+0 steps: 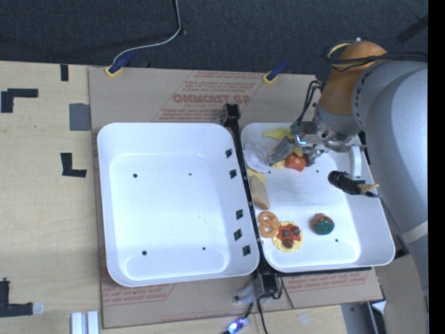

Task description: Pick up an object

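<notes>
My gripper (284,153) hangs over the far left part of the right bin (361,252), below the arm's orange band. A small red and orange toy (297,163) sits right beside the gripper's tip, touching or nearly touching it. A yellow piece (276,133) lies just behind the gripper, and a pale, clear object (254,159) sits to its left against the bin wall. I cannot make out whether anything is held.
Nearer the front of the right bin lie a tan piece (261,191), a pretzel (268,221), a red and yellow toy (288,236) and a green and red round toy (322,223). The left bin (111,186) stands alongside.
</notes>
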`<state>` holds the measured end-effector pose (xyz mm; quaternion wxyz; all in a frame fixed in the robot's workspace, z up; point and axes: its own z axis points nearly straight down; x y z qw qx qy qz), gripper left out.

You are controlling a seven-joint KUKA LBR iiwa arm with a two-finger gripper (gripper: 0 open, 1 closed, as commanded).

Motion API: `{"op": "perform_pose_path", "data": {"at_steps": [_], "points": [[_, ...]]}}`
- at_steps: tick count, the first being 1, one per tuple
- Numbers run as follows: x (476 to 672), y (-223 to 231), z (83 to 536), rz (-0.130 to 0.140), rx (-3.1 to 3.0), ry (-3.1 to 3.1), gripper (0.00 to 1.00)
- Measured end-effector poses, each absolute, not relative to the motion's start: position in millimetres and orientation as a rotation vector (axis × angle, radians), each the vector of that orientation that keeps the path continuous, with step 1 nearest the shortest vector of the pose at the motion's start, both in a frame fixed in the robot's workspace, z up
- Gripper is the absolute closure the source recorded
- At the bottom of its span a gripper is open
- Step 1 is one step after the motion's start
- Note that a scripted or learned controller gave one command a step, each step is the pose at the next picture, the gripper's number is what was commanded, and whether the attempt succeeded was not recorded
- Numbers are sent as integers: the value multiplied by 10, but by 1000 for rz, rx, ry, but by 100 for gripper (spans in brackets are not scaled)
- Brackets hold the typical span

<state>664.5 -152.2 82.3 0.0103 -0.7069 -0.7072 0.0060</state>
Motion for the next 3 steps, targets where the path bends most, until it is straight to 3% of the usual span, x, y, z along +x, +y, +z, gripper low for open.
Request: {"op": "perform_pose_path", "data": {"at_steps": [1, 2, 3], "points": [[6640, -1540, 926, 24, -2209, -2209, 100], [6676, -621, 1896, -13, -2215, -2234, 100], [6695, 180, 2423, -10, -2211, -2232, 100]]}}
